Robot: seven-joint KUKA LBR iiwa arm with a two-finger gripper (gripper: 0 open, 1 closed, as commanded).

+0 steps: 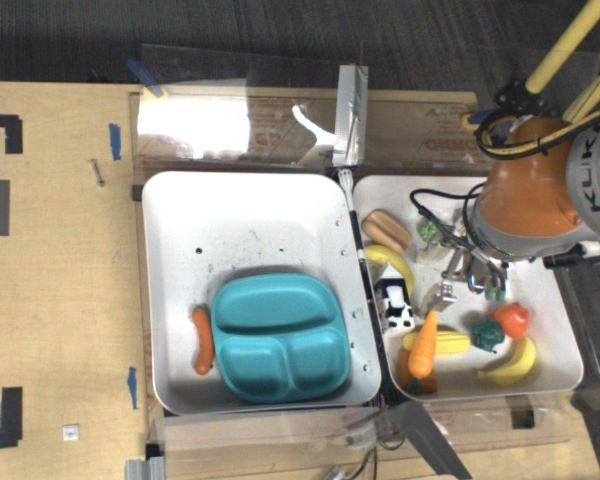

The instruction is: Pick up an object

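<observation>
Nearest to us, we are seeing a teal plastic divided tray [279, 336] lying flat in the lower half of the left white bin [180, 218], with an orange toy sausage [203, 340] lying lengthwise just beside its left edge. Looking across the divider into the right white bin [565, 368], we are finding an orange toy carrot [422, 350] standing at a slant near the bin's front, its tip crossing a yellow toy corn cob [450, 344]. Beside these, a yellow toy banana [512, 362] is curving along the front right corner, while a dark green toy vegetable [487, 336] and a red-orange toy tomato [514, 319] are sitting just above it, close together. Further in, a small black-and-white toy cow [397, 306] is resting against the bin's left wall, with a second yellow banana [390, 262] and a tan toy bread roll [385, 229] beyond it. We are watching the two-finger metal gripper [458, 280] hanging low over the middle of this bin, just above the carrot's tip and near the cow, with nothing visibly between its fingers; we cannot tell whether they are parted or closed. Behind it, the grey arm with its orange band [528, 193] is reaching in from the right.
</observation>
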